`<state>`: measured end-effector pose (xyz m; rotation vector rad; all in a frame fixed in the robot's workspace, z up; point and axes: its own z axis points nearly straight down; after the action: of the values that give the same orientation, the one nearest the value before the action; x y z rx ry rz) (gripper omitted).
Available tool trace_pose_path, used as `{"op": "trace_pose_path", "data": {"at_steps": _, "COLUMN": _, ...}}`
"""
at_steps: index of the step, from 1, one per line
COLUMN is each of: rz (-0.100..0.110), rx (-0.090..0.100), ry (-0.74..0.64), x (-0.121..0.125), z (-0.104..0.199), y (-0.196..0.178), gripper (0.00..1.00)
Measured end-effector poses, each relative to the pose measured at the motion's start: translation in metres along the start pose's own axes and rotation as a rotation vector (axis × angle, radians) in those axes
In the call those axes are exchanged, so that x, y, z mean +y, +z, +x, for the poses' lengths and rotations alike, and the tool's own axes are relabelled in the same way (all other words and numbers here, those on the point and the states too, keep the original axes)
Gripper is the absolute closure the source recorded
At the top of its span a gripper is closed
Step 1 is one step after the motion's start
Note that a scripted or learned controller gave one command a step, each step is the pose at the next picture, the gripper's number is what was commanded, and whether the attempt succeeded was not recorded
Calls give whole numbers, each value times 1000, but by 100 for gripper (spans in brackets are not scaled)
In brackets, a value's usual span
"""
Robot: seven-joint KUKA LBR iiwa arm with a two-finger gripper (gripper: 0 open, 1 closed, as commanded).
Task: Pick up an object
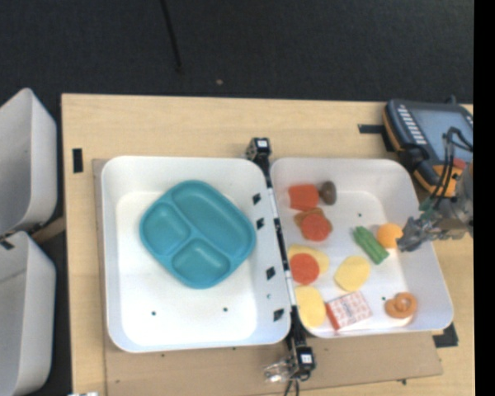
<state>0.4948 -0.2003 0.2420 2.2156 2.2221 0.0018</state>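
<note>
Toy foods lie loose in the right bin, seemingly scattered for picking; the teal tray sits alone in the left bin. The hand reaches in low from the right edge, just beside the orange piece and green piece; whether it is spread or pinching, I cannot tell
</note>
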Motion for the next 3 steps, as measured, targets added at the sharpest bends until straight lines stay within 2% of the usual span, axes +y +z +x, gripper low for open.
{"op": "trace_pose_path", "data": {"at_steps": 3, "rz": 1, "rx": 2, "ry": -2, "x": 86, "z": 131, "y": -9, "gripper": 100}}
